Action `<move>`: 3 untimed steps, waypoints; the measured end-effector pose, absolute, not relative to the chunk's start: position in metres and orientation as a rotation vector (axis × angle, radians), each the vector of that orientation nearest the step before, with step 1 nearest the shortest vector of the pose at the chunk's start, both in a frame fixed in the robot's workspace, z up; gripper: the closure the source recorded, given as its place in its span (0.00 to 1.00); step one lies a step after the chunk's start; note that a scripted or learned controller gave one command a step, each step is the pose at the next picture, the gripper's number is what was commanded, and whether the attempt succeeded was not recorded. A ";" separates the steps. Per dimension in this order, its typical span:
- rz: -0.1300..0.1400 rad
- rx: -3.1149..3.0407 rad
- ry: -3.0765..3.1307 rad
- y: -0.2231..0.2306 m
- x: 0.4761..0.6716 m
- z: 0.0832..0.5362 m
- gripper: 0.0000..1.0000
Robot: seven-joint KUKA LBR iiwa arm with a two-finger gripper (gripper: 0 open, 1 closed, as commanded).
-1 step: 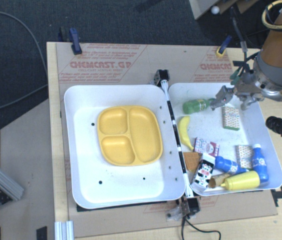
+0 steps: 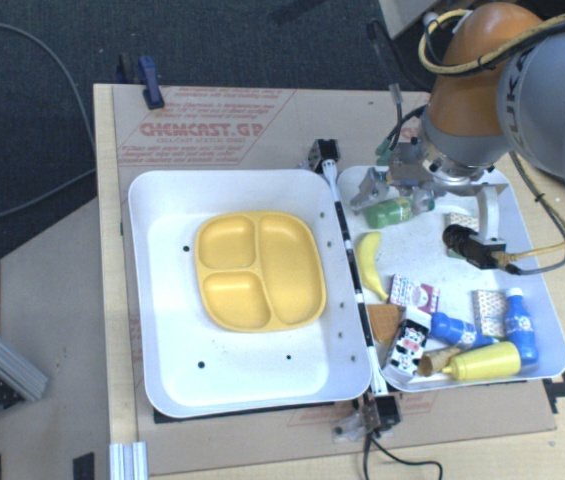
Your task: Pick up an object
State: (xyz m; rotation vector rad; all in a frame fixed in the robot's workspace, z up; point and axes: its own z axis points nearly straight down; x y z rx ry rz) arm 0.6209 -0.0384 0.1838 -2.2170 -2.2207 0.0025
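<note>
My gripper (image 2: 390,190) hangs low over the far left part of the right bin (image 2: 552,340), under the orange wrist band. A small green object (image 2: 390,212) lies right beneath it, touching or nearly touching; I cannot tell whether it is gripped. A yellow banana (image 2: 369,262) lies just in front of that, along the bin's left wall. Toward the near end lie a patterned card (image 2: 413,294), a brown piece (image 2: 383,320), two blue bottles (image 2: 459,329) (image 2: 520,324) and a yellow bottle (image 2: 482,362).
The left bin (image 2: 162,358) holds a yellow divided plate (image 2: 260,270) in its middle. A black-and-white box (image 2: 411,346) lies at the right bin's near left corner. The grey arm covers the right bin's far right side.
</note>
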 end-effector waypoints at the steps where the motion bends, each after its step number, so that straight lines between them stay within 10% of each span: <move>1: 0.003 -2.221 -2.218 -0.094 0.629 0.101 0.00; 3: 0.018 -2.218 -2.211 -0.096 0.664 0.084 0.00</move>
